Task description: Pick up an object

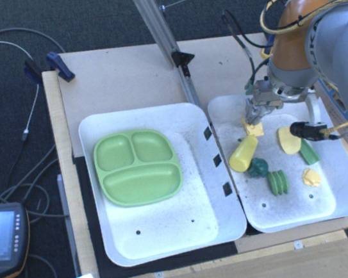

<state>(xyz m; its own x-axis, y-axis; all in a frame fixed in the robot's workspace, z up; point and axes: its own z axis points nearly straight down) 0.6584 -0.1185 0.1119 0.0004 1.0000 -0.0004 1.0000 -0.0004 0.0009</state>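
Observation:
My gripper point(256, 114) hangs low over the far left part of the right bin point(301, 210). Just below its tip lies a small yellow piece point(254, 130), touching or nearly touching it. A yellow bottle point(243, 152) lies tilted in front of that piece. Beside the bottle sit a teal lump point(257, 168) and a green ridged piece point(278, 182). Further right are a yellow slice point(289, 140), a green stick point(308, 152) and a small yellow item point(311, 177).
The left bin point(156, 235) holds a green divided plate point(138, 167). A metal post point(155, 21) rises behind the gap between the bins. The grey arm point(335, 46) with its orange band covers the right bin's far right corner. A black part point(309, 130) sticks out over the yellow slice.

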